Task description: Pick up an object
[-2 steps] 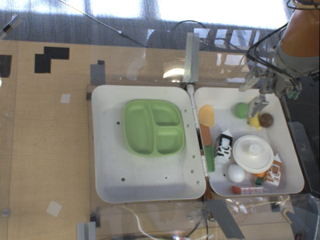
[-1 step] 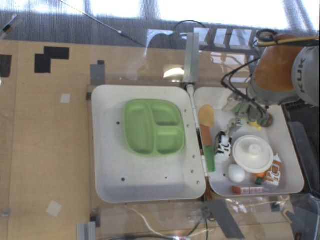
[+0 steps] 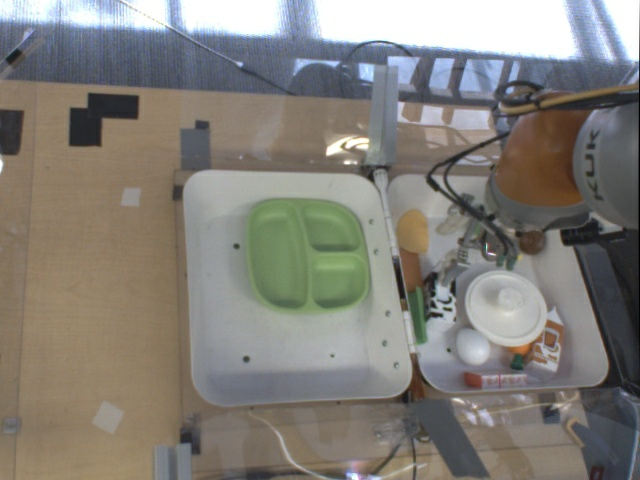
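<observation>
My gripper [image 3: 478, 248] hangs over the upper middle of the right bin [image 3: 585, 298], below the grey and orange wrist. Just under it lie a white lidded bowl [image 3: 506, 306] and a black-and-white patterned object [image 3: 441, 301]. To its left rests a wooden spoon [image 3: 411, 243], with a green stick [image 3: 416, 320] beside the spoon's handle. A white egg [image 3: 472, 346], a small red box [image 3: 484, 379] and an orange carton [image 3: 548, 346] sit along the bin's near side. Nothing shows held in the gripper.
The left bin [image 3: 220, 348] holds a green divided plate [image 3: 307, 254]. A grey divider post [image 3: 381, 118] stands at the back between the bins. Cables [image 3: 455, 168] loop from the arm over the right bin's far edge. A brown round object [image 3: 532, 240] lies by the wrist.
</observation>
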Action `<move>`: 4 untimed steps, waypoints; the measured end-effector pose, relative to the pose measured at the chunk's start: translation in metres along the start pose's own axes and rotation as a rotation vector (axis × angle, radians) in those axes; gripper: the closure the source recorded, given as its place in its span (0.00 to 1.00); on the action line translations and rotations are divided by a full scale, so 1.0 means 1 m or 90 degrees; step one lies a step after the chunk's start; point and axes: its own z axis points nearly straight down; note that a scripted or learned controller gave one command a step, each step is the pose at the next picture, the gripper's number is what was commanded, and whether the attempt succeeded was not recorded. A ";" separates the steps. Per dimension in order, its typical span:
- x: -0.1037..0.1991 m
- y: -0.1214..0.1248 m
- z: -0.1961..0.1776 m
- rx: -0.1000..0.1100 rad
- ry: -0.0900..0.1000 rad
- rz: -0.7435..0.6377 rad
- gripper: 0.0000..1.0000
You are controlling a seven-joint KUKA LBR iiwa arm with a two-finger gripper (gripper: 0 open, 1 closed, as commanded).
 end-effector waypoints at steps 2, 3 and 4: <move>0.049 -0.006 -0.003 -0.005 -0.007 0.077 0.00; -0.043 -0.017 -0.001 0.002 0.021 0.204 0.00; -0.022 0.000 0.003 0.002 0.003 0.175 0.00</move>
